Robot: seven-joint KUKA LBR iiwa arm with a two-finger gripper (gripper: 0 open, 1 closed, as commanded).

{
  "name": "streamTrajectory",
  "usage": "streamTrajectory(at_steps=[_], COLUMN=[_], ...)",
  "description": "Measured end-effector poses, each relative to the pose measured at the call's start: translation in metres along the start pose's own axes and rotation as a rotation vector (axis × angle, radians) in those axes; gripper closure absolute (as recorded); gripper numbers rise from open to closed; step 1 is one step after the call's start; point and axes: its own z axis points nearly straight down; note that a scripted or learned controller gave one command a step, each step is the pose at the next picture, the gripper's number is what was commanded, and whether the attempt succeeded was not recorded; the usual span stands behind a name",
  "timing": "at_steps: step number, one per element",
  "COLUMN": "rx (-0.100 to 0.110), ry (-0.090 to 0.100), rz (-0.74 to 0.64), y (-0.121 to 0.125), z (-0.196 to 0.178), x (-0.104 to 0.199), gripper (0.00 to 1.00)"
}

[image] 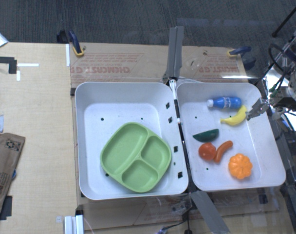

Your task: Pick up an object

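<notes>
The right bin [265, 179] holds several toy foods. A blue bottle [225, 102] lies at the back, with a yellow banana [235, 118] just in front of it. Lower down are a dark green vegetable [206, 135], a red tomato [207, 151], an orange-red sausage-shaped piece [223, 150] and an orange pumpkin [240, 165]. My gripper [257, 109] reaches in over the bin's right wall, close beside the banana's right end. Nothing is seen held in it.
The left bin [89, 106] holds a green divided plate [136, 156]. A metal divider post [175, 52] rises between the bins at the back. Cables and the arm's base [284, 89] crowd the right edge. Clamps [77, 48] sit on the cardboard behind.
</notes>
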Motion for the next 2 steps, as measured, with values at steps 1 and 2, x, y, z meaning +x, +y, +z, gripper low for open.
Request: streamTrajectory(at_steps=[1,2], rx=[-0.003,-0.002], ry=[-0.001,0.000], rz=[-0.041,-0.148], y=[0.027,-0.025], z=[0.144,0.147], x=[0.019,0.039], gripper=[0.00,0.00])
